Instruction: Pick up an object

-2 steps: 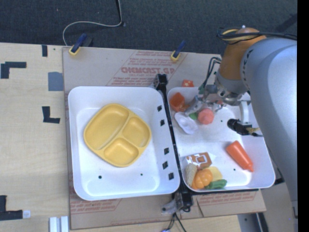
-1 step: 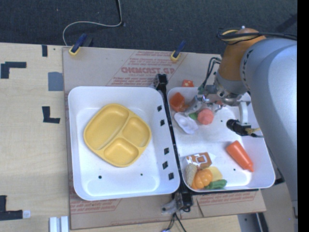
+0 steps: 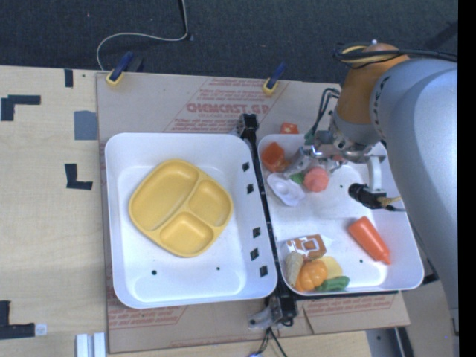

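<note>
The right bin (image 3: 401,274) holds several toy foods. An orange-red piece (image 3: 273,155) lies at its far left, with a white piece (image 3: 286,191) just below it. A pink-red ball (image 3: 317,179) rests on something green in the upper middle. An orange carrot (image 3: 370,239) lies at the right. A brown waffle-like piece (image 3: 307,245), an orange round toy (image 3: 311,274) and yellow and green bits sit at the front. My gripper (image 3: 325,157) hangs low over the bin's far part, just above the pink-red ball and right of the orange-red piece.
The left bin (image 3: 126,274) bears a yellow divided plate (image 3: 181,207). A black ridge (image 3: 256,199) separates the two bins. The grey arm (image 3: 424,147) covers the right bin's far right corner. A small orange thing (image 3: 289,129) lies behind the bin.
</note>
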